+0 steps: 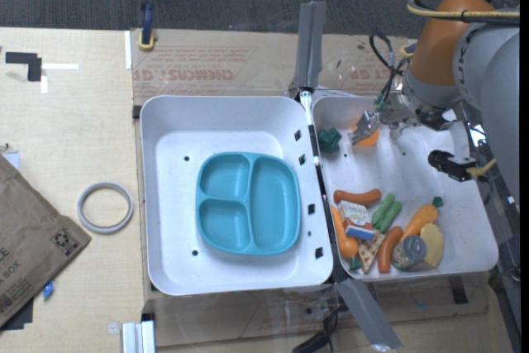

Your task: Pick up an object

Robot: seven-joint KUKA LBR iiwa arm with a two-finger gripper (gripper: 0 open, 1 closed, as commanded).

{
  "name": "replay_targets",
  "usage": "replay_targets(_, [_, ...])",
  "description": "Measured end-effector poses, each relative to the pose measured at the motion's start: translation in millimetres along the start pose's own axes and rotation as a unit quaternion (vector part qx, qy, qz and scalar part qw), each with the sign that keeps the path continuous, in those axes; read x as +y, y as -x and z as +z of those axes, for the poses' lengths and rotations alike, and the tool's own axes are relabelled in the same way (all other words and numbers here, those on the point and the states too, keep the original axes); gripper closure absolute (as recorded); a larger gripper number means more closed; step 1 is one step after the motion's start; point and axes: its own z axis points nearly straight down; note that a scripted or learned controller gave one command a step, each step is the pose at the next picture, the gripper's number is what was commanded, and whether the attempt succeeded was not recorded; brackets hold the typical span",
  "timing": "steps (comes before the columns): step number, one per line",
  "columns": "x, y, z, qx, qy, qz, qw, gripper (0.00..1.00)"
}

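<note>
My gripper (366,131) hangs over the far left part of the right bin (463,264), reaching in from the right. A small orange piece (368,138) sits between its fingertips, and the fingers look shut on it. Just to its left a dark green toy (329,140) lies on the bin floor. Heaped at the near end of the right bin are a sausage (357,197), a green vegetable (385,212), a carrot (420,217), a red sausage (388,248), a can (407,254) and several other toy foods.
The left bin (165,136) holds a teal divided plate (248,202). On the bench to the left lie a tape ring (105,206) and a brown cardboard box (29,248). A grey post (310,45) stands behind the divider between the bins.
</note>
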Motion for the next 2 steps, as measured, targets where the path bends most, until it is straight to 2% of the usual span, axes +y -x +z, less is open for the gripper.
replay_targets(1, [1, 0, -10, -0.001, 0.001, -0.001, 1.0000, 1.00])
replay_targets(2, [14, -94, -108, 0.001, 0.000, -0.036, 0.9993, 1.00])
